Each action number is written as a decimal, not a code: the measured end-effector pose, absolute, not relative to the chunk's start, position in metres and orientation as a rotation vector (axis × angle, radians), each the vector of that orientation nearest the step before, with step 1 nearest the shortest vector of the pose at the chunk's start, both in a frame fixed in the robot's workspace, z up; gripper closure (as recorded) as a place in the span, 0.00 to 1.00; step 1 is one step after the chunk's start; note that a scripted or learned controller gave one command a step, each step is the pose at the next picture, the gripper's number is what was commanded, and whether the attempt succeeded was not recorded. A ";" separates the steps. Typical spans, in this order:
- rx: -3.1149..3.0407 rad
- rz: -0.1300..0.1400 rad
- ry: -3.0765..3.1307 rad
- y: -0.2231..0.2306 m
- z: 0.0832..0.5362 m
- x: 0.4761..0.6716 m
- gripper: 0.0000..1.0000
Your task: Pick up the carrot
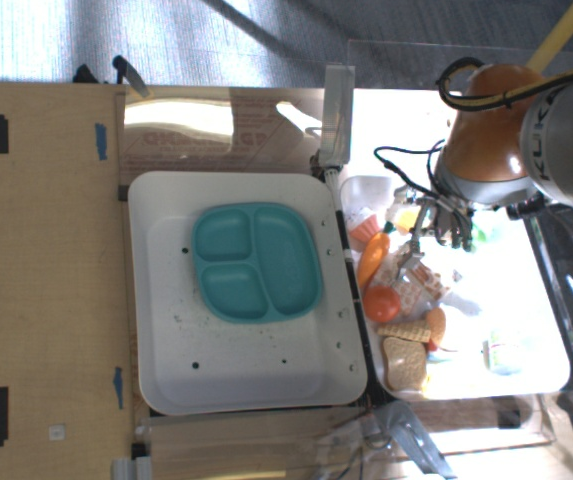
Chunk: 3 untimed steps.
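The grey robot arm with an orange band (486, 118) reaches in from the right, above the right shallow white bin (526, 368). The left shallow white bin (156, 298) carries a teal plastic plate with three compartments (258, 261). In the right bin several food toys lie near its left wall: a tan bread slice (404, 361), a round red tomato (383, 304) and the orange tapered carrot (372, 259), which lies just above the tomato. The two-finger gripper (436, 230) hangs to the right of the carrot, apart from it. Whether its fingers are apart or together I cannot tell.
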State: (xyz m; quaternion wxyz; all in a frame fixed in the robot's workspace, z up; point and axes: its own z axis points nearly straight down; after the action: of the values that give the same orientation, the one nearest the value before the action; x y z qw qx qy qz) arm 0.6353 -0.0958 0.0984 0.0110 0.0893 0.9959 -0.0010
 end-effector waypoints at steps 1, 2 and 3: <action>0.216 -0.004 3.114 -0.093 0.098 0.642 0.00; 0.194 -0.001 3.109 -0.094 0.099 0.640 0.00; 0.308 0.000 3.093 -0.093 0.100 0.625 0.00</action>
State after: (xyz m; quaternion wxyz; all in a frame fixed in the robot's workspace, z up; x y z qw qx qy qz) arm 0.6247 -0.0930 0.0997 0.0165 0.0992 0.9949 0.0001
